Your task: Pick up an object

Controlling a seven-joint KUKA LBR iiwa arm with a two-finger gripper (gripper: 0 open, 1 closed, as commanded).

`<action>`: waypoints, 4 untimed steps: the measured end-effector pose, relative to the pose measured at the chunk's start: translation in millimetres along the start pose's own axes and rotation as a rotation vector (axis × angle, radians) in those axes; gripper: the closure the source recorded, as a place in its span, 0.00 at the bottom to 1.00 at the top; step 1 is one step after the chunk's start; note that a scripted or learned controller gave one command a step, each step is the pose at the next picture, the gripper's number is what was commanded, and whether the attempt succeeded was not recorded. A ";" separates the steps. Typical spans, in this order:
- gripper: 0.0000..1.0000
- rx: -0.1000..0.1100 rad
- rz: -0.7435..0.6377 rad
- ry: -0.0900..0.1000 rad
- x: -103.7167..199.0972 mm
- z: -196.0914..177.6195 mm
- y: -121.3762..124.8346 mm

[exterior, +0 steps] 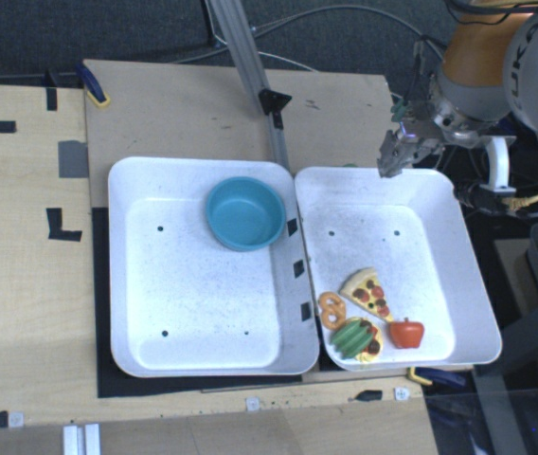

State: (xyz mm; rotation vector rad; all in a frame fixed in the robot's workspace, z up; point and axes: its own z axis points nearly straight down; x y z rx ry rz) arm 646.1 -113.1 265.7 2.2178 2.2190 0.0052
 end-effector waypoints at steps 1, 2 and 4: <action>1.00 0.005 -0.004 0.002 56.8 -0.5 -15.1; 1.00 0.006 -0.004 0.002 109.4 -0.6 -28.2; 1.00 0.006 -0.004 0.002 202.5 24.8 -55.4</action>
